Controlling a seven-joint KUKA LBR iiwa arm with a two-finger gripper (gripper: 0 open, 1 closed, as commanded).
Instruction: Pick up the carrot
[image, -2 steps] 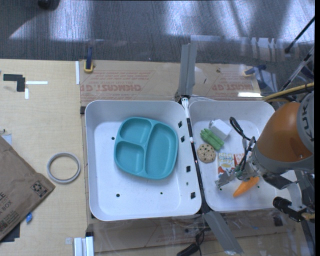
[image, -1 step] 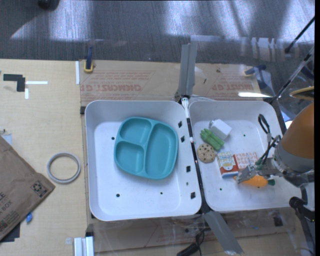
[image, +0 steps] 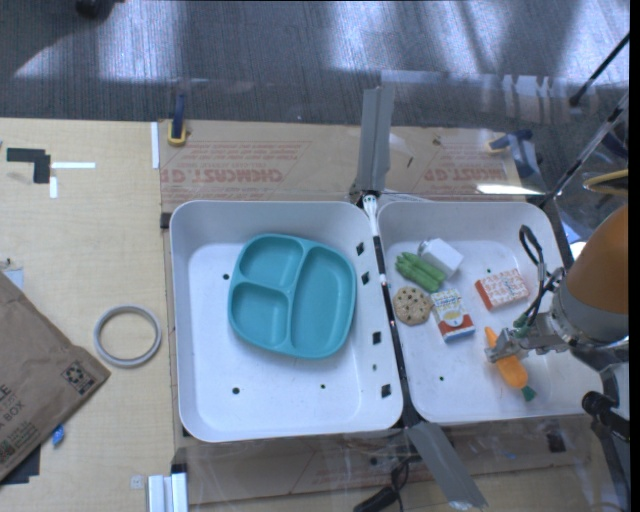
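- Camera view puts the small orange plastic carrot with a green tip (image: 513, 374) in the right-hand shallow white bin (image: 440, 395), near its right wall.
- You see the grey end effector (image: 508, 345) low over the carrot's upper end, at or just beside it; contact is too small to confirm.
- You cannot tell from here how far it is open or whether it has hold of anything.
- Judged as the approach-to-grasp step: nothing looks lifted.
- Next you need it centred across the carrot's body, closed firmly, then raised straight up, clear of the red-and-white carton (image: 455, 326) nearby.
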